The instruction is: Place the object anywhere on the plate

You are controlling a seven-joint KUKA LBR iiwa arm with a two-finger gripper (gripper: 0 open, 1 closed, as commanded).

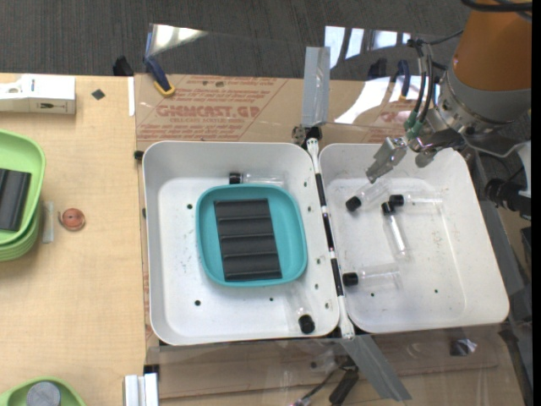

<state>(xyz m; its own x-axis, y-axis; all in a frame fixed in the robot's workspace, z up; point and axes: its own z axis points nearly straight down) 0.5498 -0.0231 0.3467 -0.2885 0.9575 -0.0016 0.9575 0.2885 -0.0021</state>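
- The arm (499, 41) comes in from the upper right, its orange band high in the corner and the grey wrist below it.
- The pincer (382, 163) hangs over the upper left part of the right bin (473, 311), pointing down and to the left.
- Its grey fingers (378, 167) look close together at the tip, but whether they are spread or pressed together cannot be told from this slant.
- Nothing can be seen between the fingers, and they appear to stand above the bin floor, apart from the things lying there.
- In the right bin lie several clear tubes with black caps: one (365, 198) just below the pincer's tip, a second (394, 223) lying near the middle of the bin, and a third (372, 276) lower down, close to the left wall.
- Which of these is the task's object cannot be told; all of them lie on the floor of the right bin, none on the plate.
- The plate (292, 227) is teal, square with rounded corners, and sits in the middle of the left bin (165, 303).
- On the plate lies a dark ribbed block (246, 239), covering most of its middle.
- Another small clear tube with a black cap (245, 178) lies in the left bin just above the plate, and a black cap (306, 322) sits near that bin's lower right corner.
- On the wooden bench to the left stand a green tray (25, 155), a small round reddish piece (73, 219) and a white box (38, 94).
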